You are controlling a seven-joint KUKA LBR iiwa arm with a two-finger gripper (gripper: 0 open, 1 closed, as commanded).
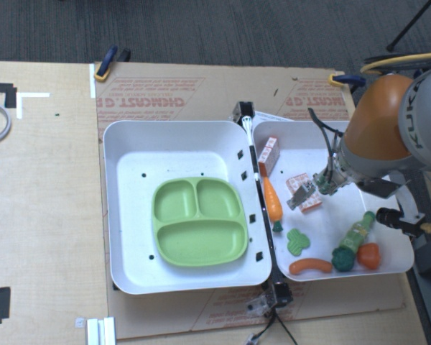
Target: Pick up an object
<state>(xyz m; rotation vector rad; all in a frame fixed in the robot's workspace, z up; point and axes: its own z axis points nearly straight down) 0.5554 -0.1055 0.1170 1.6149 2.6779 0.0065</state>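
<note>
One gripper point(307, 192), low in right bin point(399, 261), fingers' spread not discernible. Directly beneath, touching or nearly so: small red-and-white box point(302, 190), long axis slanting down-right. Just left: carrot point(272, 200), lengthwise along divider. Farther out, toward near wall: green leaf toy point(297, 242), sausage point(309, 266), green bottle point(355, 236), tomato point(369, 256). Left bin: green plate point(200, 221).

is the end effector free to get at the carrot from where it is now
Probably yes. The carrot lies uncovered by the right bin's left wall, and the end effector hangs just beside it over a small box. The wall may crowd one side.
</note>
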